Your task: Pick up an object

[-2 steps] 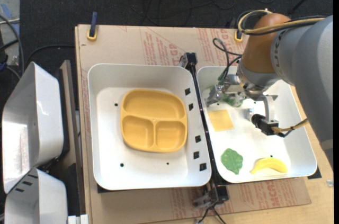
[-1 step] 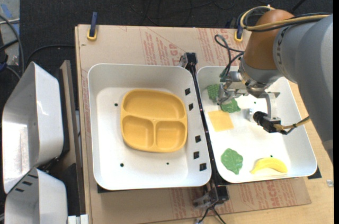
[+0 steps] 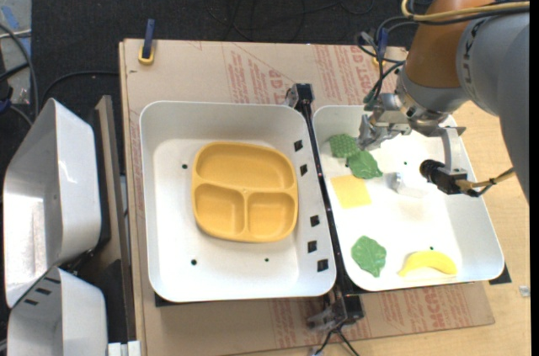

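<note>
In the right bin [image 3: 472,220] lie two green leafy pieces, one [image 3: 341,146] near the far left corner and one [image 3: 365,166] just beside it. A flat yellow square [image 3: 350,191] rests below them. Nearer the front are a third green piece [image 3: 369,255] and a yellow banana [image 3: 427,263]. My gripper [image 3: 371,137] hangs low over the far left part of this bin, right above the two green pieces and close to the second one. Whether it touches either piece is not visible.
The left bin [image 3: 160,178] holds a yellow divided tray [image 3: 246,190]. A black divider [image 3: 318,178] runs between the bins. The grey arm with its orange band [image 3: 446,26] and a black fitting [image 3: 438,173] hang over the right bin's far right. White containers [image 3: 50,194] stand at the left.
</note>
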`<state>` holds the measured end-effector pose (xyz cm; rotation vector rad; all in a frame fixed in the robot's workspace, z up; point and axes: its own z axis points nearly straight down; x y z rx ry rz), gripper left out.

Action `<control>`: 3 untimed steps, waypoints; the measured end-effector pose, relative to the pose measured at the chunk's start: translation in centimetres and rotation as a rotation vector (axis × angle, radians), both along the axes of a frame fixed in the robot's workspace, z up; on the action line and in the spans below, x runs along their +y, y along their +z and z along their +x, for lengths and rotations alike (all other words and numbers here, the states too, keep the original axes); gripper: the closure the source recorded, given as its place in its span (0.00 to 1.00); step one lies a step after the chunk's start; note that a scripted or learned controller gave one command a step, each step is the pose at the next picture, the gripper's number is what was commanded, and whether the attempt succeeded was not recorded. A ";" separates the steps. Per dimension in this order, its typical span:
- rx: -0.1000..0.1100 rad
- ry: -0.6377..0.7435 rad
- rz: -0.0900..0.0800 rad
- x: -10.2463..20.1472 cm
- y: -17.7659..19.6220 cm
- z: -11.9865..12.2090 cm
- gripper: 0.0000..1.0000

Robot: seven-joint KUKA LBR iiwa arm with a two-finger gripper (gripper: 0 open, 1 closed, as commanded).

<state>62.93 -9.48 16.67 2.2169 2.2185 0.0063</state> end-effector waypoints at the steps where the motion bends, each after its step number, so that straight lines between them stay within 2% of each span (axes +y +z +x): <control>1: 0.000 0.003 0.000 0.2 4.5 0.8 1.00; 2: -0.001 0.003 0.000 0.2 9.9 0.9 1.00; 3: 0.006 0.007 0.002 5.2 9.1 1.4 1.00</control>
